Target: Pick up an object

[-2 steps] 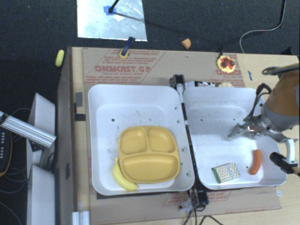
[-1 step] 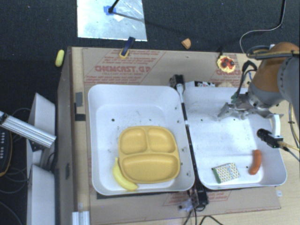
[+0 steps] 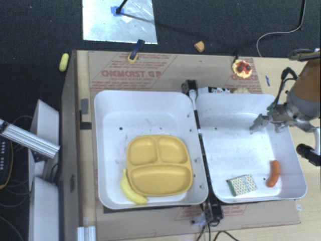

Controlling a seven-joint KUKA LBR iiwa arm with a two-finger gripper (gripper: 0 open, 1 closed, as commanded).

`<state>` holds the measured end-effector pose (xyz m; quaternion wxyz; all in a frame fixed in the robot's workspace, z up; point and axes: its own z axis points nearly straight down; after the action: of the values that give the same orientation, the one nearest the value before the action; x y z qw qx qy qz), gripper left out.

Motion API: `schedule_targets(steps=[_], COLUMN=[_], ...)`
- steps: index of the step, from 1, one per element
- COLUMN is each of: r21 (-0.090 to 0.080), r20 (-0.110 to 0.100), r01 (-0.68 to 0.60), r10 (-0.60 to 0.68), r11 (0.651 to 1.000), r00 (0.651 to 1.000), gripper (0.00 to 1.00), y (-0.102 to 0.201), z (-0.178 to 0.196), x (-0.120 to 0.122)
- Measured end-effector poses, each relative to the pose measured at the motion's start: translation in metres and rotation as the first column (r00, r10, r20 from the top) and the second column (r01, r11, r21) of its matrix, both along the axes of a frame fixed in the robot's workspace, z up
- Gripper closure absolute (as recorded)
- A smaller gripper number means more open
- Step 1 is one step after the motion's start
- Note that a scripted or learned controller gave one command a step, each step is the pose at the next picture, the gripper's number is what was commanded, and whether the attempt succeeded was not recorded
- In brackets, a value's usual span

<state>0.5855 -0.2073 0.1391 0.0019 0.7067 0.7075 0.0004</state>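
One camera hangs fixed above the bench (image 3: pixel 165 67), looking down at a slant, far enough back to take in both white bins: the left bin (image 3: pixel 108 134) and the right bin (image 3: pixel 235 104) side by side. Dark floor (image 3: pixel 30 24) lies along the top edge. The arm (image 3: pixel 306 92) enters from the right side.

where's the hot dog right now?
The hot dog lies in the right bin, near its front right corner, just right of the small patterned packet.
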Motion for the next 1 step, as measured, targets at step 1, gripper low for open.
schedule_targets(steps=[1], r21=[0.002], r20=[-0.003], r01=[0.0], r10=[0.0], r11=[1.0], r00=[1.0], gripper=[0.0], y=[0.0008], z=[-0.0551], x=[-0.0493])
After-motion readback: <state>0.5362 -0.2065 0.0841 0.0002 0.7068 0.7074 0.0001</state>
